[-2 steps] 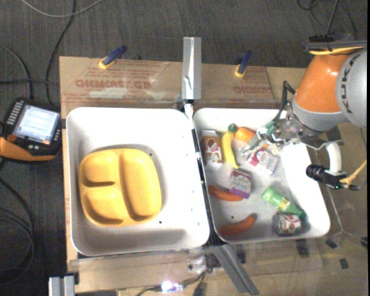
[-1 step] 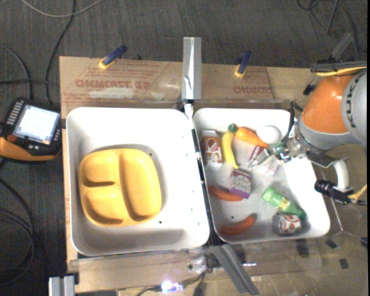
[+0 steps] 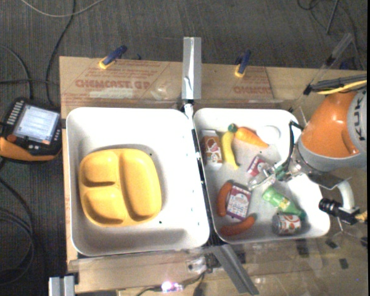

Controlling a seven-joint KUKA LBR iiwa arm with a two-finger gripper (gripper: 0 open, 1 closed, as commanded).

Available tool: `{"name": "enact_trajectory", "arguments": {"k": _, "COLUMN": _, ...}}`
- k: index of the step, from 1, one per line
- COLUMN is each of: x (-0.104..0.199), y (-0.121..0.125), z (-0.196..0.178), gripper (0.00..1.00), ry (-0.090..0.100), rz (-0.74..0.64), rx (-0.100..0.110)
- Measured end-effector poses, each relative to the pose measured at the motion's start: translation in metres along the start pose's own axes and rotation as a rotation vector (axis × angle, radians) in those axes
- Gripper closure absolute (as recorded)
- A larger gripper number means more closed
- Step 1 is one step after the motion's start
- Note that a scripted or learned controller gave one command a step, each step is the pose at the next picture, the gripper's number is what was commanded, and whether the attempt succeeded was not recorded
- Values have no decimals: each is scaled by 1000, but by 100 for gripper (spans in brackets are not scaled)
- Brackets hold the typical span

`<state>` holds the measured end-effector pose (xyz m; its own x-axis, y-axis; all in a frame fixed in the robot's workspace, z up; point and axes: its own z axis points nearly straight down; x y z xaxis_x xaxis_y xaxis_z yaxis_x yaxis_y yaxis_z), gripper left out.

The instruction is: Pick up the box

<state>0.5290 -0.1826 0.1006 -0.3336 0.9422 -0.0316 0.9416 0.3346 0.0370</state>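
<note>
Brown table (image 3: 129,82), two white bins. Box (image 3: 238,201) lying flat in right bin (image 3: 308,227) near 6 o'clock, not yet lifted. Tool (image 3: 266,179) hovering just toward 1 o'clock; finger state impossible to tell. Grasp remaining.

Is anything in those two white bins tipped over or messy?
Mildly. In the right bin, a can lies on its side and the toy food is jumbled. The yellow tray in the left bin sits slightly askew.
</note>
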Motion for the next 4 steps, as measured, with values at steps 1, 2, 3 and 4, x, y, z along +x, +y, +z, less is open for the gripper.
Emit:
{"name": "enact_trajectory", "arguments": {"k": 1, "x": -32, "y": 38, "z": 7, "gripper": 0, "ry": 16, "rz": 313, "rx": 22}}
{"name": "enact_trajectory", "arguments": {"k": 2, "x": -22, "y": 48, "z": 5, "gripper": 0, "ry": 3, "rz": 638, "rx": 15}}
{"name": "enact_trajectory", "arguments": {"k": 3, "x": -20, "y": 52, "z": -7, "gripper": 100, "ry": 5, "rz": 634, "rx": 13}}
{"name": "enact_trajectory", "arguments": {"k": 4, "x": -20, "y": 51, "z": -7, "gripper": 0, "ry": 5, "rz": 634, "rx": 14}}
